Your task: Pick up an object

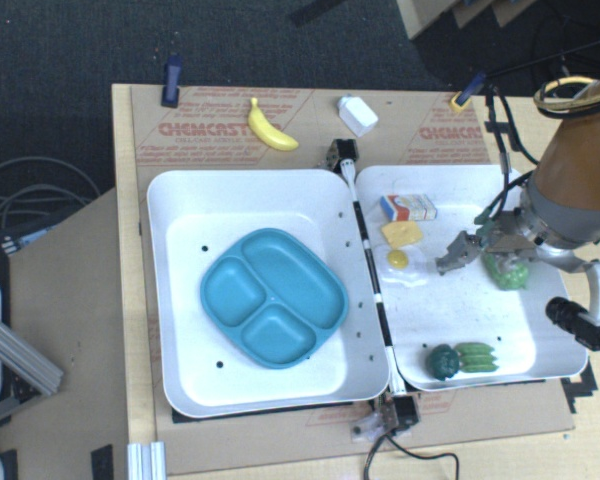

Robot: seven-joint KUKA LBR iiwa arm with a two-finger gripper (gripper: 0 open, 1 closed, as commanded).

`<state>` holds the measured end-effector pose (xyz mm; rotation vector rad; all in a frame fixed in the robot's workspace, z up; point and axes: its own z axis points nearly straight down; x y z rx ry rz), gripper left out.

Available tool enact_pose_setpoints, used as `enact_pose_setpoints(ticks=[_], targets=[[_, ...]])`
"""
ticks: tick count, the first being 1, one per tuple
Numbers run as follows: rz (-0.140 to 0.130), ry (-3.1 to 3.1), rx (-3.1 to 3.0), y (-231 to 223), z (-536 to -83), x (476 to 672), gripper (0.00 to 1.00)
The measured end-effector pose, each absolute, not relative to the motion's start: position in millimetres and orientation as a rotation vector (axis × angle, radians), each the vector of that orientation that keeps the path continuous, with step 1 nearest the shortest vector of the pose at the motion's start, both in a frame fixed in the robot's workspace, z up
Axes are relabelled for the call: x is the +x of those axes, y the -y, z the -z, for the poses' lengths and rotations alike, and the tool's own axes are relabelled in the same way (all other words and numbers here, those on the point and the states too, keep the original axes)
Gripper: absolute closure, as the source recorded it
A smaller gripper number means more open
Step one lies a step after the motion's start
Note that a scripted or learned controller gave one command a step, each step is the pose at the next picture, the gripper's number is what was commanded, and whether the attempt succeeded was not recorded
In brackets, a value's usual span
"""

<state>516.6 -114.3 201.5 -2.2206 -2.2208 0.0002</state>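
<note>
Blue tray fills left bin.

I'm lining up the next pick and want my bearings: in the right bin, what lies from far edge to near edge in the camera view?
Far to near: small red, white and blue box → yellow piece → small yellow ball → dark green round object beside a light green bumpy one at the near edge.

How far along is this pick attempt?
Done: the gripper is low inside the right white bin, beside a green lumpy object. In hand: nothing visibly held. Left: grasping and lifting; the small yellow pieces and red-and-white carton lie untouched nearby.
</note>
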Motion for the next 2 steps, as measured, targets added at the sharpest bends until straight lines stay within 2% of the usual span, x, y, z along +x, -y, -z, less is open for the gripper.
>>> enact_pose_setpoints(ticks=[1,2], targets=[[0.002,2.224,-2.221,87,-185,582.9,0.00],[0.000,2.220,-2.221,108,-84,618.0,0.00]])
